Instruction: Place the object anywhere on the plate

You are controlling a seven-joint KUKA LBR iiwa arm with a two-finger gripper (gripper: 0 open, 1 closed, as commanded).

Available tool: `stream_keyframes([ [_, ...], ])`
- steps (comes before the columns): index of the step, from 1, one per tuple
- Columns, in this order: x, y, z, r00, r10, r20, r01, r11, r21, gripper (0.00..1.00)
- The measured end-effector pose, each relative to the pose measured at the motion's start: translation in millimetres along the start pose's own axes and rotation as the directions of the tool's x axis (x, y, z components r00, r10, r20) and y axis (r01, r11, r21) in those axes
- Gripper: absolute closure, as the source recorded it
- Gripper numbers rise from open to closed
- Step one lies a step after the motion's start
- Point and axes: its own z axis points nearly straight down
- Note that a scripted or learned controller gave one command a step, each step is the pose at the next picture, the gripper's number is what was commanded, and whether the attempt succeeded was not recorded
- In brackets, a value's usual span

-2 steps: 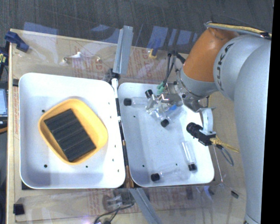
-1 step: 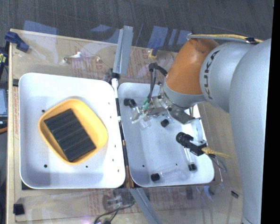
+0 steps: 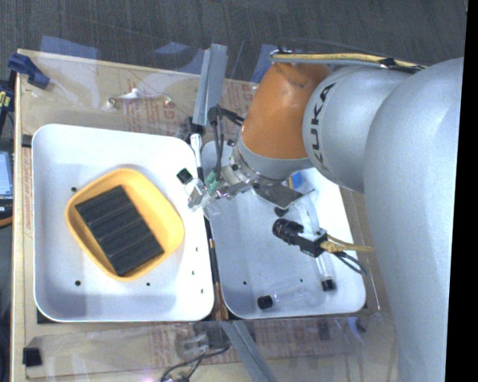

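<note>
Nearest, along the front of the right bin (image 3: pixel 246 267), lie two clear tubes with black caps, one (image 3: pixel 285 299) by the front wall and another (image 3: pixel 324 274) toward the right corner. I take one of these loose pieces to be the object, and neither is on the plate. A little further back, in the left bin (image 3: pixel 46 239), the yellow plate (image 3: pixel 169 222) sits askew on the floor with a dark ribbed slab (image 3: pixel 119 229) covering most of its well. That leaves little more than the rim and a narrow margin as bare landing area, so a round tube set there could roll off into the bin. Beyond that, the gripper (image 3: pixel 207 189) hangs over the wall between the two bins, just beside the plate's far right corner, with a speck of green (image 3: pixel 216 182) at its tip. Whether it is open, closed or carrying anything I cannot tell, since the wrist hides it. If it is empty, a release here achieves nothing; if it descends where it is, it may strike the dividing walls or nudge the plate. Furthest back, the bulky arm (image 3: pixel 403 156) covers the rear of the right bin, so anything lying under it is unaccounted for.
</note>
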Motion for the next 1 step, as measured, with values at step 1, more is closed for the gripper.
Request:
stream_keyframes([
  [1, -0.5, -0.2, -0.1, 1.0, 0.001, 0.0, -0.001, 1.0, 0.0, 0.0],
])
